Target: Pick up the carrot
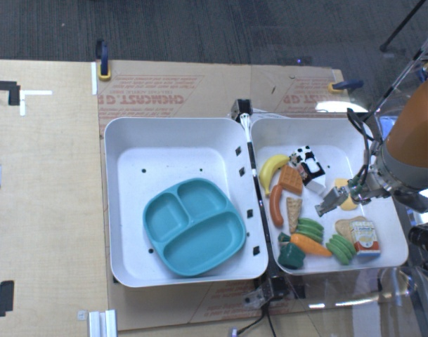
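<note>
The carrot [310,244] is orange with a green tip and lies near the front of the right bin [340,137], between a green pea pod [309,228] and a dark green piece [292,257]. My gripper [332,200] hangs over the right bin's middle, up and to the right of the carrot and apart from it. Nothing shows between its grey fingers, which point left and down.
The right bin also holds a banana [271,169], a sausage [276,204], an orange wedge [292,180], a cracker [293,213], a black-and-white toy [308,163], bread [348,227], a small carton [366,236] and a green vegetable [340,248]. A teal divided plate [195,225] lies in the left bin [171,133].
</note>
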Controlling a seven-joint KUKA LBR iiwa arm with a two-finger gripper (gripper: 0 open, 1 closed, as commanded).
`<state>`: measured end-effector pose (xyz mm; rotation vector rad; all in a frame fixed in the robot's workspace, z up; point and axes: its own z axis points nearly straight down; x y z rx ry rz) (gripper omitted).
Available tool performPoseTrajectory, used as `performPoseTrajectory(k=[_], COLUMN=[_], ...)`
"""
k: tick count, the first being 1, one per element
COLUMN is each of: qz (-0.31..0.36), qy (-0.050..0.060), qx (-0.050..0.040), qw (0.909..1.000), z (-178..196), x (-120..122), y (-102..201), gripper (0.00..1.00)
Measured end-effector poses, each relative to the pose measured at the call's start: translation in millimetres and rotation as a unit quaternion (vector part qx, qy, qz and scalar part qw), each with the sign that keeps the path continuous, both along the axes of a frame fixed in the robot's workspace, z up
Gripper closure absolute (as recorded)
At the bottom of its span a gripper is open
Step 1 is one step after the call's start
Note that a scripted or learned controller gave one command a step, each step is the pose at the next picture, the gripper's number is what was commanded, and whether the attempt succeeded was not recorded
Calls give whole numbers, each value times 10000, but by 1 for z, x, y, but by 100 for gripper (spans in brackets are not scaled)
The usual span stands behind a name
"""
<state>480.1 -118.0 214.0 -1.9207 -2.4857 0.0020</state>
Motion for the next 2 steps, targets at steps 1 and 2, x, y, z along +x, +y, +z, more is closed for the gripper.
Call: performPoseTrajectory(k=[1, 2], qz=[730, 420], qy=[-18, -21], qx=[3, -9], qw=[9973, 9991], z=[-122, 15], x=[-1, 0], y=[20, 14], gripper=[0, 0])
